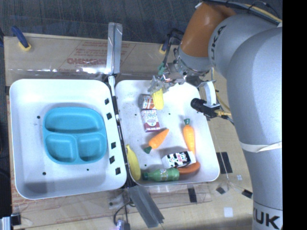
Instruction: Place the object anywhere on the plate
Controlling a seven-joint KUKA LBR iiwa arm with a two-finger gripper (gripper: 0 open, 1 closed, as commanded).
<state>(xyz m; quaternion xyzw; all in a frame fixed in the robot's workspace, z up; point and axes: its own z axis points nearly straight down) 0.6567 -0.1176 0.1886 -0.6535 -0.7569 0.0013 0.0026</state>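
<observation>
The blue plate (74, 133), divided into three compartments, lies in the left bin (24, 99). My gripper (157, 84) hangs low over the far end of the right bin (208, 143). Just below it a small yellow object (158, 99) sits beside a grey can-like item (145, 100). The gripper's tip is at or just above the yellow object, and the view does not show contact. A red and white packet (150, 119) lies a little nearer the camera.
The right bin also holds two carrots (159, 139) (189, 135), a banana (133, 162), a green bottle (162, 175), a cow-patterned carton (176, 159) and an orange piece (191, 168). A ridge (114, 123) separates the bins. The arm's bulk covers the right side.
</observation>
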